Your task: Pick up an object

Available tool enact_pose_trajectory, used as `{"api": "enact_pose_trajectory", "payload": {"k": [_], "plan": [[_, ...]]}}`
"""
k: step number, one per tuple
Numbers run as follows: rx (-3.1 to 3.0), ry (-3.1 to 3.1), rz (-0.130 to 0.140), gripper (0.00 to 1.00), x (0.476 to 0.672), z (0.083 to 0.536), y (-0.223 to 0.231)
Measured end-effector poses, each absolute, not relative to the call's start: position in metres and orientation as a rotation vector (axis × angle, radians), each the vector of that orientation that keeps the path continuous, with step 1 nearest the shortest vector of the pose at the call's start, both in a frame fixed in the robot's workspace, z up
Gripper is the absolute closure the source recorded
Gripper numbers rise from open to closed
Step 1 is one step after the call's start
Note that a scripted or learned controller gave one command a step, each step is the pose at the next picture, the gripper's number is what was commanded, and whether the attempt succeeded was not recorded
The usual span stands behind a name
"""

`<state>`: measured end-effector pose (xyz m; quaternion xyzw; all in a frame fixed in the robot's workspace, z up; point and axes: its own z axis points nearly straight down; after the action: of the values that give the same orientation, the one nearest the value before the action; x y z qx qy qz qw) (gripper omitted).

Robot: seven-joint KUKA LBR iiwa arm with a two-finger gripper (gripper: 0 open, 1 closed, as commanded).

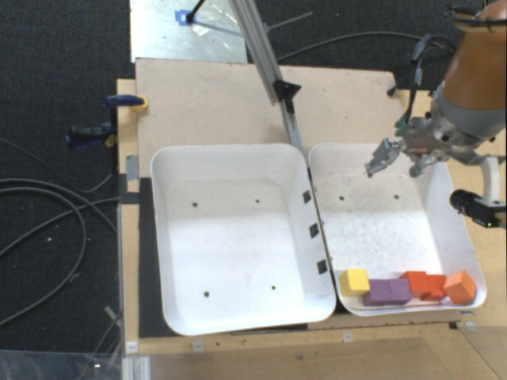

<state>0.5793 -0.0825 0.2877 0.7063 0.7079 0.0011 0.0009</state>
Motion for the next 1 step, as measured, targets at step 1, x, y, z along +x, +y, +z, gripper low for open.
{"api": "enact_pose_trajectory", "payload": {"k": [1], "plan": [[2.225, 2.228, -0.007, 0.0, 0.5185, 0.1861, -0.0644]]}}
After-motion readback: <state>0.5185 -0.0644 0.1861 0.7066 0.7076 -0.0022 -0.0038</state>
